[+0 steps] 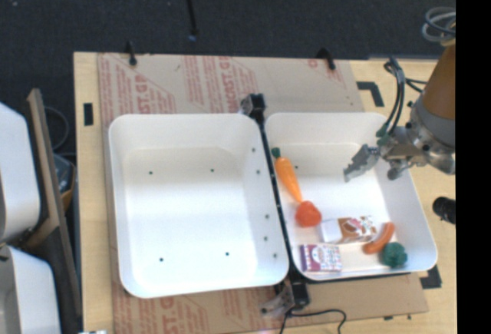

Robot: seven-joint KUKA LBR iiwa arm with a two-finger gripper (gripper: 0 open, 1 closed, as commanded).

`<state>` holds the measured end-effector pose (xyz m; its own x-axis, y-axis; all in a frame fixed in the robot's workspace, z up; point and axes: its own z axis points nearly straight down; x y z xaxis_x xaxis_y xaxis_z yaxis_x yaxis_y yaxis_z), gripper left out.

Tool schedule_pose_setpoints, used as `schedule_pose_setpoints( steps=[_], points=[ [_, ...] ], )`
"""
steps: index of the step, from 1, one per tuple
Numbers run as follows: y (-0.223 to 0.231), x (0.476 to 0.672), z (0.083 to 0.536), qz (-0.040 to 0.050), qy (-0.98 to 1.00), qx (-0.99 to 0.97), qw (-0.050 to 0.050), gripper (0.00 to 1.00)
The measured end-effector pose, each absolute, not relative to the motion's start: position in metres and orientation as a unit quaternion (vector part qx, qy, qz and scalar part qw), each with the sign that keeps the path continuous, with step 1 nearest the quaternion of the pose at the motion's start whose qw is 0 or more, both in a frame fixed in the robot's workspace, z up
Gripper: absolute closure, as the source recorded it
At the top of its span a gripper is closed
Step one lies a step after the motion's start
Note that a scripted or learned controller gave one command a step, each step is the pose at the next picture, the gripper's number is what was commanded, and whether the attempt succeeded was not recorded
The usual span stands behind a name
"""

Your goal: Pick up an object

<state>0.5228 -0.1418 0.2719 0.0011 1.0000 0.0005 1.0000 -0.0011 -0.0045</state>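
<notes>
Carrot [289, 179] lies in right bin [330, 129] — end effector [374, 163] spread open, holding nothing.

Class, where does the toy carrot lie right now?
The carrot lies in the right bin, along its left wall, just above the red ball.

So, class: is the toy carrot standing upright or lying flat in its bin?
Lying flat. The carrot rests lengthwise on the right bin's floor, green top toward the far side.

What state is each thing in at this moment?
claw: above right bin, nothing visible between fingers
carrot: lying flat near divider
red ball: resting below carrot
snack packet: flat
purple box: flat at front wall
sausage: lying beside green ball
</notes>
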Motion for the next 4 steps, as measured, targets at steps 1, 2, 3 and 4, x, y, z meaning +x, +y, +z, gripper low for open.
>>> schedule_pose_setpoints(
  steps=[1, 2, 3, 4],
  points=[
    [-0.142, 0.524, 0.275, -0.0003, -0.707, -0.707, 0.0, 0.0],
    [-0.145, 0.525, 0.213, 0.0013, -0.707, -0.707, 0.002, 0.0],
    [-0.136, 0.519, 0.158, 0.0012, -0.707, -0.707, 0.002, 0.0],
    [-0.137, 0.519, 0.106, 0.0009, -0.707, -0.707, 0.001, 0.0]
  ],
)
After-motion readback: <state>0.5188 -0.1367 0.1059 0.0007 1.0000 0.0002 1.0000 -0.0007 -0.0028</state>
